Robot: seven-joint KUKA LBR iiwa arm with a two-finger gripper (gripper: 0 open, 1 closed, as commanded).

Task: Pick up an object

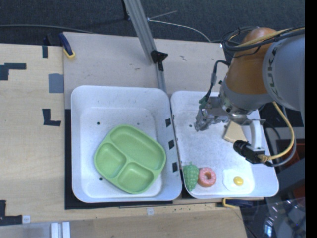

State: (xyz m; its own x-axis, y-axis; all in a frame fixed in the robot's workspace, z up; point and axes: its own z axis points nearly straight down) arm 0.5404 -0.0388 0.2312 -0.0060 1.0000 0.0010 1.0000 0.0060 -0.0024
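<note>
Across the bench (pixel 114 58) no writing or label can be read. Two white bins sit side by side. Inside the left bin (pixel 84 103) lies a green divided plate (pixel 130 158) with three compartments. Along the near edge of the right bin (pixel 198 143) sit a green leafy toy (pixel 190 176), a pink doughnut (pixel 207 177) and a fried egg (pixel 237 180) — a tan piece (pixel 232 131) lies under the arm. The gripper (pixel 201 123) hangs over that bin's far half, apart from the near-edge toys; whether it is wide or narrow I cannot tell.
</note>
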